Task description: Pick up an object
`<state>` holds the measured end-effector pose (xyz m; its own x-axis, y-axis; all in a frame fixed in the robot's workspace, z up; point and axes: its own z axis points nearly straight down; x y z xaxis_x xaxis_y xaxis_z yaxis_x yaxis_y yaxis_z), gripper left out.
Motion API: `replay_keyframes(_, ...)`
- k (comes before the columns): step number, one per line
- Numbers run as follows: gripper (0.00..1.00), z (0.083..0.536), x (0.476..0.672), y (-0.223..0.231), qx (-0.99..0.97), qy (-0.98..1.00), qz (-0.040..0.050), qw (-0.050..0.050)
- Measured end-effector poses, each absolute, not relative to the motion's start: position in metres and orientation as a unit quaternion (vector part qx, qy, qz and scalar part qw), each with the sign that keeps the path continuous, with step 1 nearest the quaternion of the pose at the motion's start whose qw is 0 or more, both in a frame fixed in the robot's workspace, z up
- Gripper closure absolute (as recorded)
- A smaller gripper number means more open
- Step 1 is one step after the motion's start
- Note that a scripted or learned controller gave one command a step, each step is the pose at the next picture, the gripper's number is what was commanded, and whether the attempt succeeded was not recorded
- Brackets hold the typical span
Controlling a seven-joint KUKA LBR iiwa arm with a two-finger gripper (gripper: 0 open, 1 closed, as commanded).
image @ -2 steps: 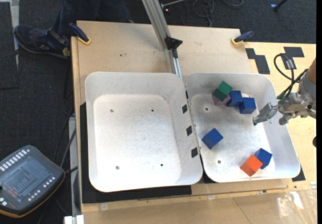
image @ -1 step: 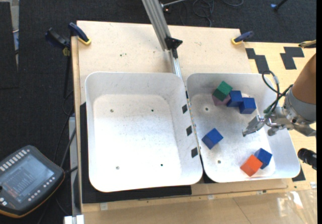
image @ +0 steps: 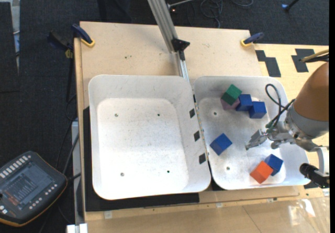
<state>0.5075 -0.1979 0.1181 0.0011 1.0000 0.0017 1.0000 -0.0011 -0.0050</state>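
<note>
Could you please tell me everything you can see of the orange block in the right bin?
The orange block is a small cube with a matte, solid-coloured surface, its top face lighter than its shaded sides. It rests on the floor of the right bin, near the front right corner, turned at an angle to the bin's walls. A blue block sits against its far right side. The gripper is above and apart from it.

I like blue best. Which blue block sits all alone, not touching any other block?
The blue block in the middle of the right bin. The other blue ones touch neighbours: two cluster with the green block, one touches the orange block.
</note>
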Motion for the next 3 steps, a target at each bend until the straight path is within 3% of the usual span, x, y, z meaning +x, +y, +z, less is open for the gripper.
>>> replay_keyframes(1,1.00,0.131,0.510,-0.198,-0.707,-0.707,-0.0007,-0.001)
replay_keyframes(3,1.00,0.209,0.505,-0.206,-0.706,-0.708,-0.0009,-0.003)
